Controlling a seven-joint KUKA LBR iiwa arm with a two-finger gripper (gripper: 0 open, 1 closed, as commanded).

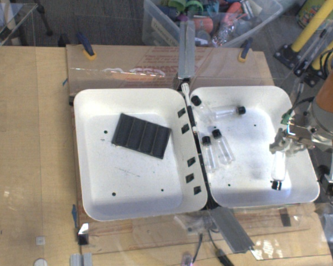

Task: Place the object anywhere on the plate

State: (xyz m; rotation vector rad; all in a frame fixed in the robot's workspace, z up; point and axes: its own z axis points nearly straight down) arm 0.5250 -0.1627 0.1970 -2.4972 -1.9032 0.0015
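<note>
A dark grey ridged plate (141, 136) lies flat in the left bin (94, 201), towards its upper middle. My gripper (280, 148) hangs over the right side of the right bin (305, 195). A clear tube with a black cap (278, 172) hangs down from between the fingers, cap end lowest, near the bin's lower right corner. The gripper looks shut on the tube's upper end. Plate and gripper are far apart, with the divider between the bins lying between them.
Several more clear black-capped tubes (216, 146) lie in the right bin near the divider, and one more (226, 112) lies near the top. A clear tub of coloured toys (210, 7) stands behind the bins. Wooden bench (27, 148) surrounds them.
</note>
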